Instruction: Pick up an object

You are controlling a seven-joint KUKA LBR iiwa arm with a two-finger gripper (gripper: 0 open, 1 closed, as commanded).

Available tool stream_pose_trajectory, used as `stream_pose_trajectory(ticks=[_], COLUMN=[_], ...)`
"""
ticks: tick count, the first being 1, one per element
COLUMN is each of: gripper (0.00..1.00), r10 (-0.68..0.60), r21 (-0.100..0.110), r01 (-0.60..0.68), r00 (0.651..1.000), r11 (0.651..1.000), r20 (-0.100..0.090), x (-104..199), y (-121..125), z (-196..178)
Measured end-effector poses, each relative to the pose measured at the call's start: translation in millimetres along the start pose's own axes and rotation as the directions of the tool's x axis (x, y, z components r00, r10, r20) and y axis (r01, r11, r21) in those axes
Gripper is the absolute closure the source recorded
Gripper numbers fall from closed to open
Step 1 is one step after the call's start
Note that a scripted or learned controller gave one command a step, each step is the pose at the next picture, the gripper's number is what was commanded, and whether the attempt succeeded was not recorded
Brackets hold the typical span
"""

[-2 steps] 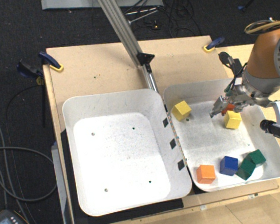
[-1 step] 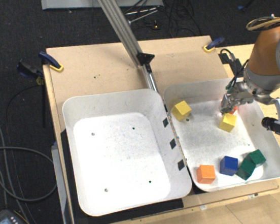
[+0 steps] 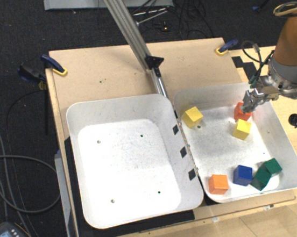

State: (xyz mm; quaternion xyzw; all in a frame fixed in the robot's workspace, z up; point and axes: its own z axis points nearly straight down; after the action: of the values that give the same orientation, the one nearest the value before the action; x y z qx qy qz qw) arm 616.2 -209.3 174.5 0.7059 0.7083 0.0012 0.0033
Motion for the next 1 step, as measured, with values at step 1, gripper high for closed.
stream_pose_trajectory(ticks=[1], gripper=[1.00], r10=[0.000], r21=[0.001], r01=[0.000], r00=[1.000], r11=[1.000], r20=[-0.001], x=[-0.2], y=[1.6], z=[-29.5])
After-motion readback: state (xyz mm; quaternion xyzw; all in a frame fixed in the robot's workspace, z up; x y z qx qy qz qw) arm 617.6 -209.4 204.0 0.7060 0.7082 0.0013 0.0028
